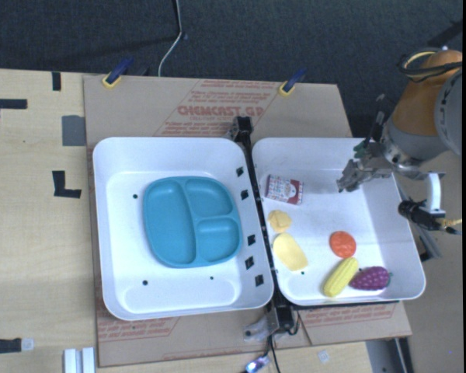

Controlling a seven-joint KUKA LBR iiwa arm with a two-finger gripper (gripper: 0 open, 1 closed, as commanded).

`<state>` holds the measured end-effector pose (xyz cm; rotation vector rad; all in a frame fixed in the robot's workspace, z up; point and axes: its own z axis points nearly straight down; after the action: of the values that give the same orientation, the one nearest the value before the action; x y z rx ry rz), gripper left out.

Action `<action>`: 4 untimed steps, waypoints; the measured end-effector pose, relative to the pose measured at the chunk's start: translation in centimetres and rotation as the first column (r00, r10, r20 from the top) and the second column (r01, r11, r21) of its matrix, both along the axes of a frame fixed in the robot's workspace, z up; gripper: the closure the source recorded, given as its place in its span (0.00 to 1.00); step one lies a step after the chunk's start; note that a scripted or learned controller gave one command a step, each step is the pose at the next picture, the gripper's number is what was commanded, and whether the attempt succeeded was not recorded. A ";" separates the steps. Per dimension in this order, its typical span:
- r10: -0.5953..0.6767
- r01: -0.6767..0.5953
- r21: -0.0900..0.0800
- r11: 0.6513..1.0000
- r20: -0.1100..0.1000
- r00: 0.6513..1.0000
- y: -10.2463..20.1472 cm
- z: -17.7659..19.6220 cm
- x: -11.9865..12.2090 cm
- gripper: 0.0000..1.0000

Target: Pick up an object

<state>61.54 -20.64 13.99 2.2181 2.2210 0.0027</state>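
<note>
Claw (pixel 349 179) hangs over right bin (pixel 388 208), upper corner, grip state unreadable, nothing seen held | targets loose below: packet (pixel 283 189), orange ball (pixel 342 244), corn (pixel 340 277), grapes (pixel 370 278) | blue tray (pixel 192 221) left bin

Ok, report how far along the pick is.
Nothing looks picked. The pincer hangs over the right bin near its upper right part, with nothing seen between its fingers. The red packet, orange ball, corn and grapes lie in that bin. The descent, grasp and lift remain.
</note>
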 end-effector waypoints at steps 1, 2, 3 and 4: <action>-0.001 0.001 -0.001 1.000 0.001 1.000 -0.7 5.2 -0.6 1.00; 0.000 0.000 -0.001 1.000 0.001 1.000 -0.7 9.6 -0.4 1.00; 0.003 -0.003 0.002 1.000 -0.004 1.000 3.8 8.7 -1.0 1.00; 0.004 -0.004 0.003 1.000 -0.006 1.000 9.1 8.0 -2.6 1.00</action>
<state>58.92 -11.56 21.98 2.2182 2.2296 -0.0006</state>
